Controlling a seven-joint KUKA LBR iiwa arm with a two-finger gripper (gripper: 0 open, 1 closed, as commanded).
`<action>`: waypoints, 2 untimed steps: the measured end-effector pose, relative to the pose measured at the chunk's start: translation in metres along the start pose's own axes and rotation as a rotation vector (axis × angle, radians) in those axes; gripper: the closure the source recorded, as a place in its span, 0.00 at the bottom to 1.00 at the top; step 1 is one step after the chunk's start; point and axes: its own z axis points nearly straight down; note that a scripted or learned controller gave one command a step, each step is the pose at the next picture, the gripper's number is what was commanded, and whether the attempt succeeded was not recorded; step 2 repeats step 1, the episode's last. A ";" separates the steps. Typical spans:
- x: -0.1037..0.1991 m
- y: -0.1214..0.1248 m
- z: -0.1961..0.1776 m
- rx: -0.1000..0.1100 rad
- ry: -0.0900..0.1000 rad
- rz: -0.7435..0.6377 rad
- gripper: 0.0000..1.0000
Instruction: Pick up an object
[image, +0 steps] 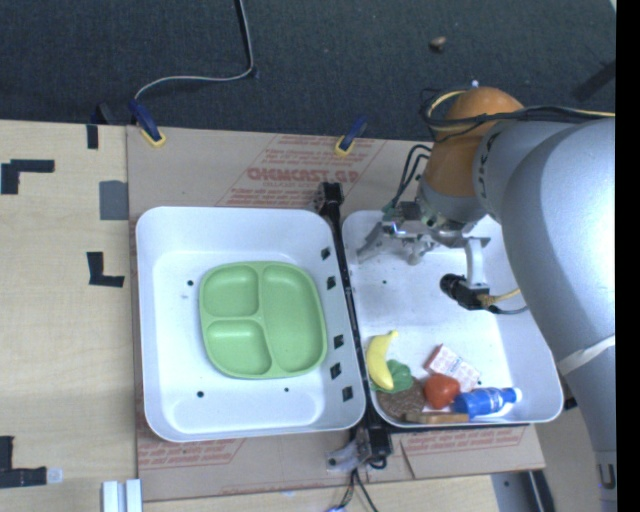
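My gripper (395, 250) hangs over the far end of the right bin (520, 340), under the orange wrist band. It is open and I see nothing between its fingers. The loose objects lie well in front of it, piled at the bin's near end: a yellow banana (381, 358), a green piece (401, 377) beside it, a red object (441, 390), a blue bottle (487, 401) lying on its side, a pink and white packet (452, 362) and a brown item (405, 403). White floor of the bin shows between my gripper and that pile.
The left bin (160, 300) holds a green divided plate (264, 318). A black divider rail (340, 300) runs between the two bins. The arm's grey body (560, 230) covers the right bin's right side. A black cable (470, 292) hangs near the gripper.
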 end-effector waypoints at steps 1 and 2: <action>0.000 0.000 -0.010 -0.001 0.000 0.000 1.00; 0.000 0.000 -0.010 -0.001 0.000 0.000 1.00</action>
